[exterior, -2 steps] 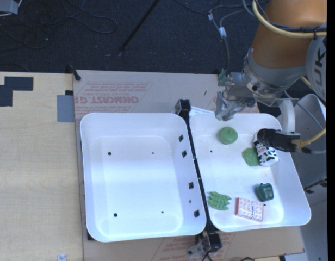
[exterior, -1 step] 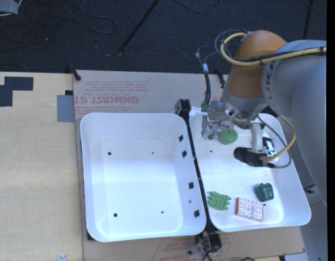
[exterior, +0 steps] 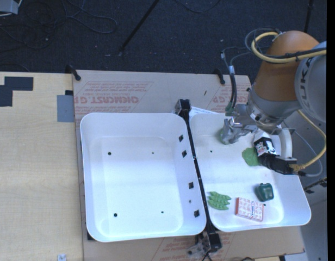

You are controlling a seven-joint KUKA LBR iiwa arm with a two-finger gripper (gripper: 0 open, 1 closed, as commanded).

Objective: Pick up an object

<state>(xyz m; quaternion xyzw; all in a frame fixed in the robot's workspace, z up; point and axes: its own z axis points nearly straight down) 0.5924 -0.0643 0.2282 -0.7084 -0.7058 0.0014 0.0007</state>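
My gripper (exterior: 228,136) hangs low in the far part of the right bin (exterior: 233,227), under the orange band of the arm. A light green flat piece (exterior: 250,156) lies just to its right, partly hidden by a black and white part of the arm. A dark green block (exterior: 264,191) sits nearer the front right. A bright green ridged piece (exterior: 218,200) lies at the front beside the divider. A red and white patterned block (exterior: 249,209) rests near the front wall. Nothing shows between the gripper's tips.
The left bin (exterior: 97,140) sits beside the right one, joined by a black clamp strip (exterior: 190,162). Both rest on a cardboard sheet (exterior: 129,94) on the wooden bench. Cables hang off the arm at the right.
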